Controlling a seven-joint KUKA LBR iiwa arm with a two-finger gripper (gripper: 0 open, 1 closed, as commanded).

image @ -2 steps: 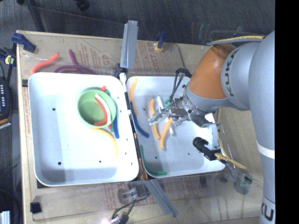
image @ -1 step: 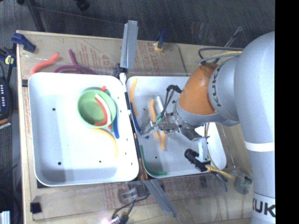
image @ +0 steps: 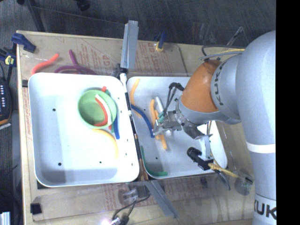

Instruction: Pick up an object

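Observation:
My gripper (image: 162, 122) is low in the right bin (image: 187, 171), near its left half, reaching in from the right. It sits right over a long orange stick (image: 163, 140) that lies along the bin floor. The stick's lower end pokes out below the gripper and its upper end (image: 153, 106) shows above. A blue curved strip (image: 142, 116) lies just left of the gripper. A grey metal piece (image: 158, 104) rests just above it. The wrist hides where the gripper meets the stick.
The right bin also holds a yellow curved strip (image: 132, 91) at top left and a green strip (image: 153, 168) at bottom left. In the left bin (image: 47, 139) stands a green bowl (image: 93, 109) with a red strip (image: 101, 102), beside blue (image: 116, 127) and yellow (image: 110, 138) strips.

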